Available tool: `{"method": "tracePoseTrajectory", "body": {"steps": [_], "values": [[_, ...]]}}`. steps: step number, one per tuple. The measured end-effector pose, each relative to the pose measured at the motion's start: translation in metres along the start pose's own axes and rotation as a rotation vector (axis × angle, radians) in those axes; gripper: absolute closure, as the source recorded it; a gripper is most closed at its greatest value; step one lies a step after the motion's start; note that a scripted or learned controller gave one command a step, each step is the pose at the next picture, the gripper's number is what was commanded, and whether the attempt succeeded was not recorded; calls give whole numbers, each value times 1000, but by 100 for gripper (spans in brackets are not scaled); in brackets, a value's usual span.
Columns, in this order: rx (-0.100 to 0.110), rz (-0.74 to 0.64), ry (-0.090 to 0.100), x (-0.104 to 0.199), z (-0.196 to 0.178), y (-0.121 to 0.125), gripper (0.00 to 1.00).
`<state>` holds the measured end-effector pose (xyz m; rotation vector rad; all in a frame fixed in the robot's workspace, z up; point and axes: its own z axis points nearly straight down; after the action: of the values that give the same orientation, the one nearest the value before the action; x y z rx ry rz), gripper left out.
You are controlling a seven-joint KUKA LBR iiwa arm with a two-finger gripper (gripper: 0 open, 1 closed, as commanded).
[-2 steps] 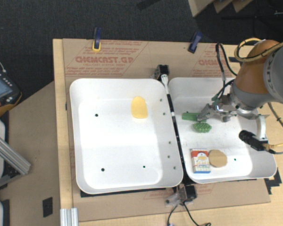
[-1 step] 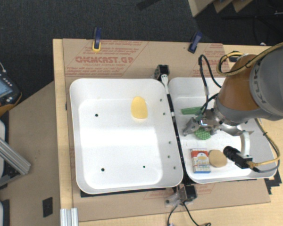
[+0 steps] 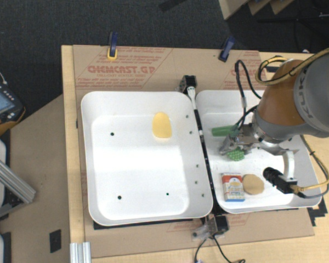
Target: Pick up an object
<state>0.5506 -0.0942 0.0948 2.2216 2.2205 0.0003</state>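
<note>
- Arm [image 3: 296, 100] is reaching into the right bin [image 3: 274, 201] from the right, wrist low over the bin's upper-middle area.
- Gripper [image 3: 234, 145] sits right over a cluster of green objects: a flat green piece [image 3: 222, 130] just left of it, a round green textured item [image 3: 236, 155] directly below.
- Can't tell how the gripper is set or whether it has anything; wrist hardware blocks the view there. It may be touching the round green item, but that's not clear enough to call.
- Other candidates: red-and-white box [image 3: 232, 187] and tan round object [image 3: 254, 184], side by side at the near edge of the right bin; yellow object [image 3: 162, 125] alone in the left bin [image 3: 98, 163].
- Step: looks like the descent/grasp phase on the green cluster, no lift evident.
- Next: get a firm pinch on one item, then lift straight up and check it comes clear of the bin floor. Clutter risk: two green pieces close together, could nudge one and miss both.
</note>
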Motion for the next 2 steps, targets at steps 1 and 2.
{"method": "tracePoseTrajectory", "body": {"steps": [1, 2], "values": [[-8, -11, 4, 95, -96, 10, 100], [-2, 3, -2, 45, -90, 18, 100]]}}
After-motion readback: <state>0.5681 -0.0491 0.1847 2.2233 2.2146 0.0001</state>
